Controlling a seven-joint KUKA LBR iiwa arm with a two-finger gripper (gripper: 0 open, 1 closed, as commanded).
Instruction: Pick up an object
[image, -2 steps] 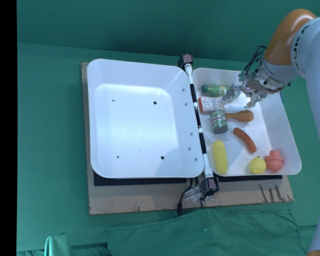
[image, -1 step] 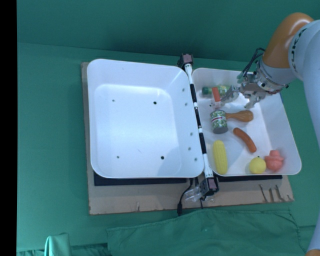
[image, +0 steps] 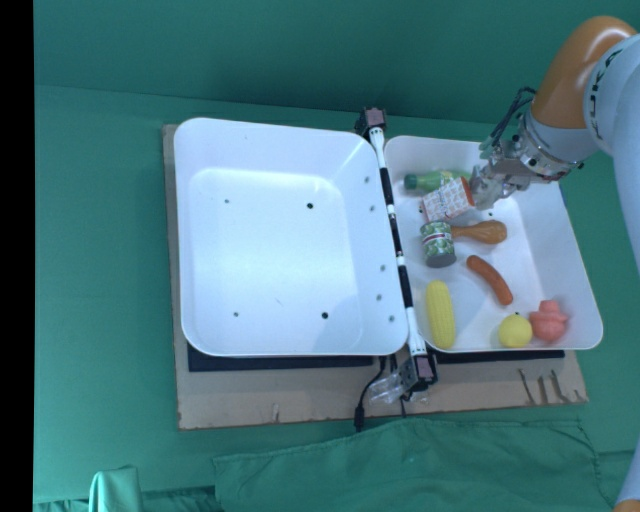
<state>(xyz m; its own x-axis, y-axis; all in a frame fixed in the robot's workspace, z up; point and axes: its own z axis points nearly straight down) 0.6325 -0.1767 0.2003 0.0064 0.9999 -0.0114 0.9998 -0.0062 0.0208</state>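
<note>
My gripper (image: 487, 188) hangs over the upper part of the right bin (image: 570, 250), at the right end of a small white and red carton (image: 446, 201) that lies tilted. The gripper's tip meets the carton's orange-capped end. Just behind the carton lies a green bottle (image: 430, 181). A green-labelled can (image: 437, 244) lies below the carton, and a brown drumstick (image: 482, 232) lies to the can's right.
Lower in the right bin are a red sausage (image: 490, 279), a yellow corn cob (image: 440, 314), a yellow lemon (image: 515, 331) and a pink-orange toy (image: 548, 320). The left bin (image: 200, 150) sits beside it, with a black and white divider bar (image: 392, 230) between them.
</note>
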